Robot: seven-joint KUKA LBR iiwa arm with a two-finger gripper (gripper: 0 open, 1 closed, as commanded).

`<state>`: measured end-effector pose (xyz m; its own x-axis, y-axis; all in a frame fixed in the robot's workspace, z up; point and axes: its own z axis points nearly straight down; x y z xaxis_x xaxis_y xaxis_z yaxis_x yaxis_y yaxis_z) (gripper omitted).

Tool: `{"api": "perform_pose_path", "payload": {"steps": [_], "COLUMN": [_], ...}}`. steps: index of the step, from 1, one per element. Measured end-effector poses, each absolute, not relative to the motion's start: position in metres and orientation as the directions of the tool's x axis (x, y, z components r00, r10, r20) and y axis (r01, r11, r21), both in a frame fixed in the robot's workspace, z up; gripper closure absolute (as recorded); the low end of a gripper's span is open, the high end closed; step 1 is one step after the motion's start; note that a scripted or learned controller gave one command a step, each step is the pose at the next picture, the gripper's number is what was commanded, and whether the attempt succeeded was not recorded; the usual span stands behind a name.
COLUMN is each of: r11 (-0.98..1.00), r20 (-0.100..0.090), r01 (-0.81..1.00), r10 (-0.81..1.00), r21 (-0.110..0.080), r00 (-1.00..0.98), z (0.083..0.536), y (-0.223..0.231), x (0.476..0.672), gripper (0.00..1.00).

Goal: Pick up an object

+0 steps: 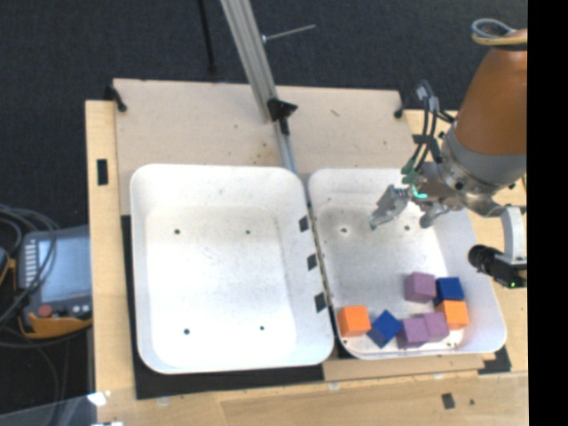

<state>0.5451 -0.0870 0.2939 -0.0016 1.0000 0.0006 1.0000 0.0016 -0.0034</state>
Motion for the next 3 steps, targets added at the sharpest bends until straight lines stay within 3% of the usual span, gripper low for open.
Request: {"api": "perform_pose_path", "payload": {"steps": [1,3], "r11": [0.000,-0.002], "r20": [0.000,-0.001], "r01": [1.000,1.000], "r10": [1.000,1.000], "r21": [0.002,-0.005], "r00": [0.000,0.002], "z": [0.296,0.191], "y": [-0.087,-0.097], "x": [0.546,0.528], "gripper": [0.00,0.00]}}
